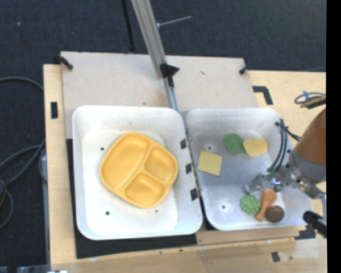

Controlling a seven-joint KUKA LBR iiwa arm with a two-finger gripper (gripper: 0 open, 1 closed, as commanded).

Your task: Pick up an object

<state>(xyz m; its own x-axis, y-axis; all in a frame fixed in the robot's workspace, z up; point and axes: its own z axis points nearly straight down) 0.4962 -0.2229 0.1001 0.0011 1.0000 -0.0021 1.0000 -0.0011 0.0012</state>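
The right bin [216, 124] holds several small objects. A flat yellow square [210, 163] lies at its left. A round green piece [233, 143] and a pale yellow oval [255, 147] sit side by side near the back. At the front right lie a knobbly green piece [250, 204] and an orange drumstick-shaped toy [267, 200] with a brown end [275, 214]. My gripper [268, 182] reaches in from the right and hangs low, just behind the orange toy and the knobbly green piece. Nothing shows held in it.
The left bin [85, 124] carries a yellow divided plate [138, 169] in its middle. A grey metal pole [150, 30] slants up from the back between the bins. The arm's orange band [315, 144] stands over the right bin's right wall.
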